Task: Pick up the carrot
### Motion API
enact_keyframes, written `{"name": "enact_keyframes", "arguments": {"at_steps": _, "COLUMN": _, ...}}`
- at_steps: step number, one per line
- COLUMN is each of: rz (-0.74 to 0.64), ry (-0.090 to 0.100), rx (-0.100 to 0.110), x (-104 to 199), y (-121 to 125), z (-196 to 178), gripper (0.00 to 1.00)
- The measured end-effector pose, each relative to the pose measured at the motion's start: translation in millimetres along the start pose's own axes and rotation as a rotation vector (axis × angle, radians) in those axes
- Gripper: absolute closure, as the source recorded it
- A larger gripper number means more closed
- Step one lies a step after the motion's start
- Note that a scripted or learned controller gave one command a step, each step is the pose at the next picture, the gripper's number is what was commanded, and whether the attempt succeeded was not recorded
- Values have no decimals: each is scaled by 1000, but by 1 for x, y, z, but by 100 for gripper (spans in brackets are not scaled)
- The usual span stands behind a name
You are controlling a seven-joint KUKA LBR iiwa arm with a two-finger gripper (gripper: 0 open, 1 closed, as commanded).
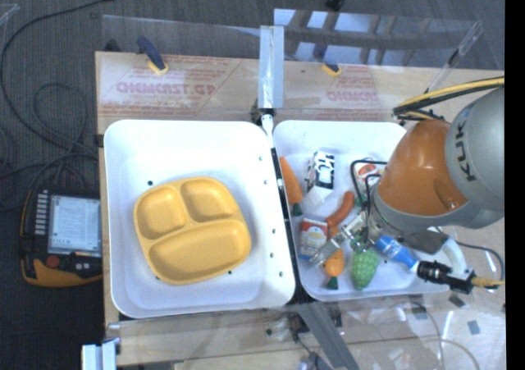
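The carrot (333, 265) lies near the front wall of the right bin (328, 292), its green top toward the front, just beside a green bumpy toy (363, 269) and a small carton (312, 239). A second long orange piece (289, 181) lies against the bin's left wall. The end effector (354, 235) hangs just above and behind the carrot, apart from it; whether it is released or clenched cannot be told. In my judgement, the descent should centre on the carrot's body, clear of the carton. The yellow divided plate (193, 229) sits in the left bin (123, 196).
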State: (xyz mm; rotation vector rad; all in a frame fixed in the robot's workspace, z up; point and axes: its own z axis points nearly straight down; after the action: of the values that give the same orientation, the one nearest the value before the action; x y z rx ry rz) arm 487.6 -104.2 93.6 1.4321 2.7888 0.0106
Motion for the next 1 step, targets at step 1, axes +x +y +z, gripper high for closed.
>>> {"name": "enact_keyframes", "arguments": {"at_steps": 1, "rz": 2, "ry": -7, "rx": -12, "x": -2, "y": 4, "z": -14, "gripper": 100}}
